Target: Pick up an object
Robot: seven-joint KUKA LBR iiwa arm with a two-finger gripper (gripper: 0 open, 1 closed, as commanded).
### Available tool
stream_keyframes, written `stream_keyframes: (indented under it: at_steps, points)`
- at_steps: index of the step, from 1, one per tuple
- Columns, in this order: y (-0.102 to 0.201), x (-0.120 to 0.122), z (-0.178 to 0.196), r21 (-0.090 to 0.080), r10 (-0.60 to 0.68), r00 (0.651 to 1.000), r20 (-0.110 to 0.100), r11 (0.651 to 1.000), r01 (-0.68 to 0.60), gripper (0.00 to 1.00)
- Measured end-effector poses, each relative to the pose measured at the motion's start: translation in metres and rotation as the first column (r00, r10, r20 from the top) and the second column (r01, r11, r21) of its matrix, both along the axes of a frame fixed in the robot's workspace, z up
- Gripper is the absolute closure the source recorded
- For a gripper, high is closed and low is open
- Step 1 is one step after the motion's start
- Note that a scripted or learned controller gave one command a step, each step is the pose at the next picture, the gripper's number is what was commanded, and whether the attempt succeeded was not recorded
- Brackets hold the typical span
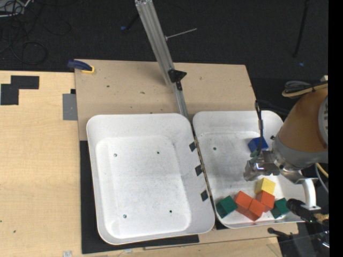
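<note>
Nearest me, in the right bin [230,127], I see green [226,205], orange [251,204] and yellow [265,186] blocks clustered; just beyond them the gripper [259,165] hovers, whether released or clenched I cannot tell, blue block [258,143] behind it

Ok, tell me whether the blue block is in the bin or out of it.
In. The blue block sits on the floor of the right bin, inside its rim, just above the gripper in the camera view.

aluminium rail [158,39]: slanted behind bins | blue-yellow clamp [81,66]: bench back-left corner | black cables [21,47]: floor, upper left
</note>
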State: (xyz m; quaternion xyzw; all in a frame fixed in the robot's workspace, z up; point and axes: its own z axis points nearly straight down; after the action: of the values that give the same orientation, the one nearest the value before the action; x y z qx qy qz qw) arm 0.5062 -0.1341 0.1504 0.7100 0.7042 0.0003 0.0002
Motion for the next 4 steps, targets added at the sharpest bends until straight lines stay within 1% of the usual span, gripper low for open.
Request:
stream_keyframes:
  at_steps: [1,2,3,4]
  points:
    - [-0.006,-0.006,0.046,0.0,0.001,1.0,0.001,1.0,-0.001,1.0]
    - [-0.007,-0.006,0.079,0.0,0.008,1.0,0.001,1.0,-0.008,1.0]
    - [0.039,0.025,0.085,0.002,0.013,1.0,-0.001,1.0,-0.013,1.0]
    - [0.084,0.054,0.077,0.002,0.012,1.0,-0.003,1.0,-0.012,1.0]
